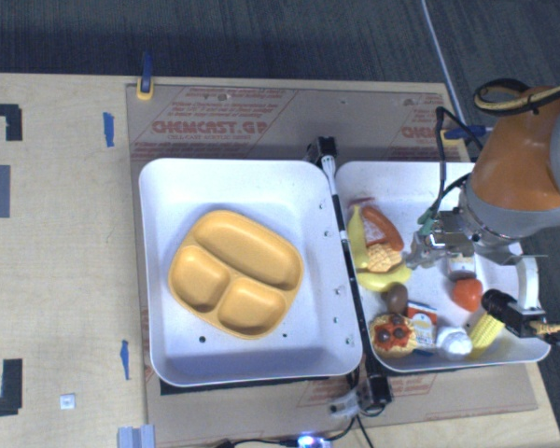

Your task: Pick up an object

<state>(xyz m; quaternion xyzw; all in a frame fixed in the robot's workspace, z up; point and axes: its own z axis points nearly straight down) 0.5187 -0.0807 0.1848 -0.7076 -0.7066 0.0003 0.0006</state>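
The right bin [392,177] holds several toy foods. A yellow banana [358,238] lies along its left wall, next to a red sausage [382,224] and an orange textured piece [384,259]. A brown oval piece [396,298] and a round pizza-like piece [392,334] lie toward the front. A red-orange tomato [466,293] sits further right. My gripper [438,246] hangs low over the bin's middle, just right of the orange piece and up-left of the tomato. Nothing shows as gripped.
The left bin [168,189] holds a tan plate [235,271] with three compartments. A white bottle-like item [451,343] and a yellow piece [485,329] lie at the right bin's front. The arm's orange band [518,161] and a black fitting [506,311] overhang the bin's right side.
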